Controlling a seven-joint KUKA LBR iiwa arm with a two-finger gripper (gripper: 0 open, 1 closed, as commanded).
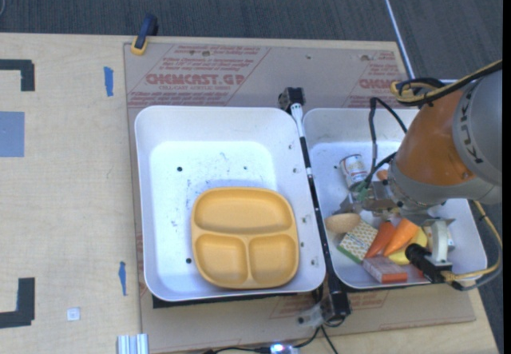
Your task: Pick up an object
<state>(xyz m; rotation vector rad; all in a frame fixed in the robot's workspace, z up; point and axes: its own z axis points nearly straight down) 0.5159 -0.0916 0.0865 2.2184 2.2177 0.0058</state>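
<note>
while the gripper [369,199] hangs low in the right bin [323,137], finger state impossible to tell, nothing looks lifted; the carrot [387,237] lies just below it.

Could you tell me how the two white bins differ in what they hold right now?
The left bin holds one thing, a yellow divided tray lying flat near its front; the right bin holds a heap of small things, among them an orange carrot and a tan roll. The arm reaches over the right bin, while the left bin is open to view. Both are shallow, white and side by side.
</note>
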